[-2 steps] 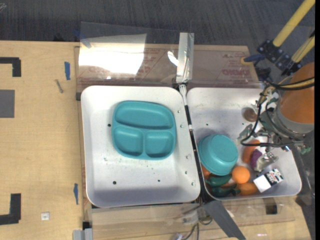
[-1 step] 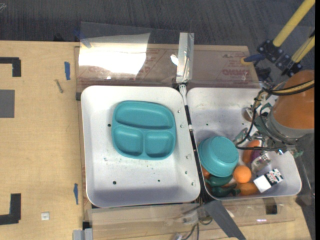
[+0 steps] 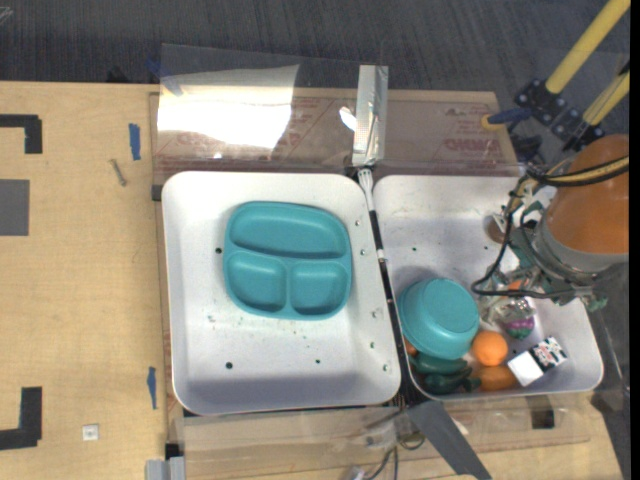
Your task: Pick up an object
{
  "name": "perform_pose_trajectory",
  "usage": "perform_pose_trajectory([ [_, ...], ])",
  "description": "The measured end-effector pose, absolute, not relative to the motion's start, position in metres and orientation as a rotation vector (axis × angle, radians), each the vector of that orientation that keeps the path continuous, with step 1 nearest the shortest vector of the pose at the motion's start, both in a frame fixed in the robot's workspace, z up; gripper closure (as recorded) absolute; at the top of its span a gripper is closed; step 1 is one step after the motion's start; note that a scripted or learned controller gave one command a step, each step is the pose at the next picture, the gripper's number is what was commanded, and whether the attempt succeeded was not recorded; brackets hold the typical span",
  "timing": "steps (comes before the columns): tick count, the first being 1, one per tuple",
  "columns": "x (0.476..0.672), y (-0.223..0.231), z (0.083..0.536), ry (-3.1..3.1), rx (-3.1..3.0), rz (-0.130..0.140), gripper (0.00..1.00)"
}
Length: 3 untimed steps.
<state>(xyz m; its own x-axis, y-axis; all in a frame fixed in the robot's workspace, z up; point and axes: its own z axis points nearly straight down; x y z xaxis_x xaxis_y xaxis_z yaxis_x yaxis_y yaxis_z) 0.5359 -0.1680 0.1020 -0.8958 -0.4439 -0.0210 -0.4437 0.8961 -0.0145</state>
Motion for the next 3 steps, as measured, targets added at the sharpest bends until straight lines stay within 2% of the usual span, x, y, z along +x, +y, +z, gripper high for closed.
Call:
perform_pose_trajectory([
  [1, 0.609, -0.177, 0.209, 3.021, -0.796, -0.011, 1.00],
  [2, 0.607, -0.177, 0.203, 3.030, -0.797, -0.002, 0.00],
  [3, 0.569, -0.183, 0.089, 3.066, -0.621, -0.007, 0.00],
])
